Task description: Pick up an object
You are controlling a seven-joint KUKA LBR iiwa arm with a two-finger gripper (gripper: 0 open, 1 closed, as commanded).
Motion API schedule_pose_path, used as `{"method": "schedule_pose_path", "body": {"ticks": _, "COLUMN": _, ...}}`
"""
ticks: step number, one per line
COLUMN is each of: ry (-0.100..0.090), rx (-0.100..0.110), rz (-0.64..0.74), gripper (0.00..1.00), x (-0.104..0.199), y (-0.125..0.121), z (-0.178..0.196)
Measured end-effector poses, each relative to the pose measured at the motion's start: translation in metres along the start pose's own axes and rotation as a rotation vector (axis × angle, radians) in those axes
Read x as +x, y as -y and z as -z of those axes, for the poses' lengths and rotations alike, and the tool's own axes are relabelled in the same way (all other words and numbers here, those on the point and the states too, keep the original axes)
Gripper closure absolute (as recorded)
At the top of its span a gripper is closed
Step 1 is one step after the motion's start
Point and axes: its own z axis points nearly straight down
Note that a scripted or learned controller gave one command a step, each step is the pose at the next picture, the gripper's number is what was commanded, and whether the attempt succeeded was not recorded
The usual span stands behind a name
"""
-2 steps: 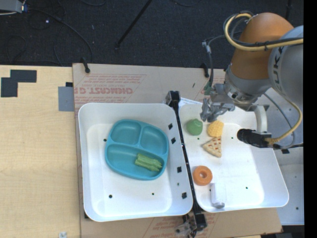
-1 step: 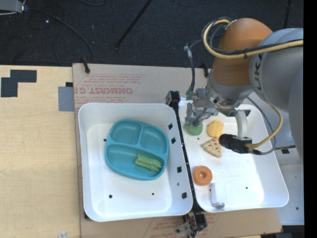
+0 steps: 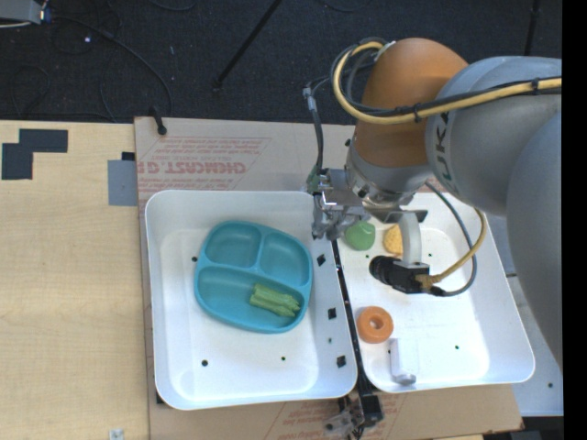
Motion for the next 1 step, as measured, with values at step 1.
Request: {"method": "schedule_pose_path", "body": {"ticks": 1, "ry": 0.001, "rx": -0.001, "rz": -0.001, "gripper": 1.0, "x": 0.0419, "y": -0.0023, "z": -0.0075}}
